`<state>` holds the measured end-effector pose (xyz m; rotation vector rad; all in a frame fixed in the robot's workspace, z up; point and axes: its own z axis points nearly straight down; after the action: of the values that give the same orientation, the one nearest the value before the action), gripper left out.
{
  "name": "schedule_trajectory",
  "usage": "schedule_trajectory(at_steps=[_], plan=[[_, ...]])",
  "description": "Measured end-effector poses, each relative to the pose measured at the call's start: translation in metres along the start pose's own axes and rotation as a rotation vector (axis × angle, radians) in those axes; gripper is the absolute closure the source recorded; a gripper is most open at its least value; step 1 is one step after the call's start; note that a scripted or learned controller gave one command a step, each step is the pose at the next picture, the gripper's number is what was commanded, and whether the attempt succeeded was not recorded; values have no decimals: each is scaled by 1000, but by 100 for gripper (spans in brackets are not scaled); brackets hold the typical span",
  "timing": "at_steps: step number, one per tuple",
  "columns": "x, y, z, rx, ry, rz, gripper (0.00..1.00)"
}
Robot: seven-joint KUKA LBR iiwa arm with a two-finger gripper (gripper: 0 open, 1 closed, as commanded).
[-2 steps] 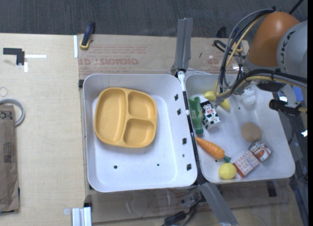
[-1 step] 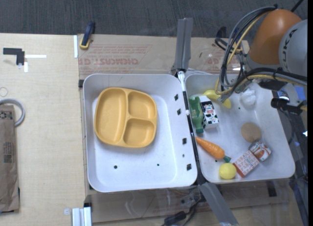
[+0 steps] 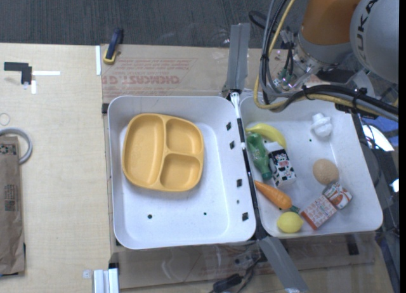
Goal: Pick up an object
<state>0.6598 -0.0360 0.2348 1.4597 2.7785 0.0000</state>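
Arm comes in at top right, grey shell with the orange band, partly cut by the frame edge. A tangle of cables hangs below the wrist and covers the tool almost entirely; cannot tell how the tool is set, nor whether it carries anything. It sits above the far rim of the right bin, near the divider.

Right bin contents: banana at the far left corner, with a green packet just beside it along the left wall, its shape hard to make out. Small black-and-white carton touching the green packet. Carrot lies diagonally below the carton, tip toward a yellow lemon at the near rim. Red-and-white juice box tilted beside the lemon, label unreadable. Tan egg-like ball just above the box. Small white object near the far wall, washed out against the white bin, identity unclear.

Left bin holds a yellow three-compartment plate, flat, toward the far left.

Desk at left: brown bag cut off by the frame edge. Blue-and-yellow item beyond the bins, too small to name.
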Motion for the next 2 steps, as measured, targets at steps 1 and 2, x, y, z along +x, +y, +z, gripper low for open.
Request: schedule_trajectory(at_steps=[1,2], plan=[[-43,-29,-14,-1,-2,-598,100],[-16,-62,-88,-1,-2,-634,100]])
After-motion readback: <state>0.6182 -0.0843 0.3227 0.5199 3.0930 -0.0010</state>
